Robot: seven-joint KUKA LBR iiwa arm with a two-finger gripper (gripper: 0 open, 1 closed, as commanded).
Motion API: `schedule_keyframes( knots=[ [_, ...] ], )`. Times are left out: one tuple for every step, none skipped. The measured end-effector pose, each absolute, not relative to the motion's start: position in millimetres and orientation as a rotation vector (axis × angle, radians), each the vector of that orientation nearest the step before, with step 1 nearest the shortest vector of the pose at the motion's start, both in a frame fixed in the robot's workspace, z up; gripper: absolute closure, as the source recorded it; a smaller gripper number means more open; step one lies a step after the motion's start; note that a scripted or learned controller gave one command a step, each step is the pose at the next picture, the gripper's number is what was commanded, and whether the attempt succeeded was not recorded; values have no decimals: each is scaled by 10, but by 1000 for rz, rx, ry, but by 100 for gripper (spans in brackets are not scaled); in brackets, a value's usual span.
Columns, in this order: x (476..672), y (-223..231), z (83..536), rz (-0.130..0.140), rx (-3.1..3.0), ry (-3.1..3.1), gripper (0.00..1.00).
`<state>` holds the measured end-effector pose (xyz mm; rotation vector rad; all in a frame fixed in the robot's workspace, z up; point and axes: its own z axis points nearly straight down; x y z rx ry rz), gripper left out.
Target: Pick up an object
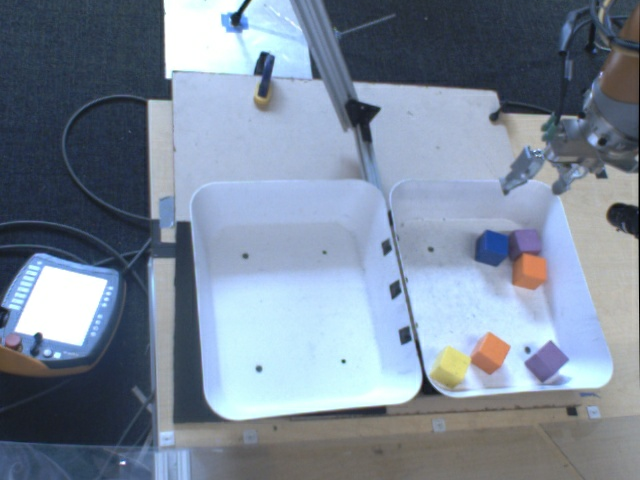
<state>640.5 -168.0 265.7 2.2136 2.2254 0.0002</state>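
Several small cubes lie in the right bin (440, 200). A blue cube (491, 247), a purple cube (526, 242) and an orange cube (530, 271) cluster near its back right. Along the front lie a yellow cube (451, 366), a second orange cube (491, 352) and a second purple cube (546, 360). My gripper (541, 176) hangs over the bin's back right corner, above and behind the blue and purple cubes. It is open, with nothing between its fingers.
The left bin (290, 193) sits beside the right one, sharing a middle wall. A slanted metal pole (335, 63) crosses the bench behind the bins. A teach pendant (58, 308) and cables lie on the floor at the left.
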Motion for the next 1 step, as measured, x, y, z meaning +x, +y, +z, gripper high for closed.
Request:
schedule_keyframes(
  knots=[
    [6366,-2113,1289,8,2209,2219,0]
  ],
)
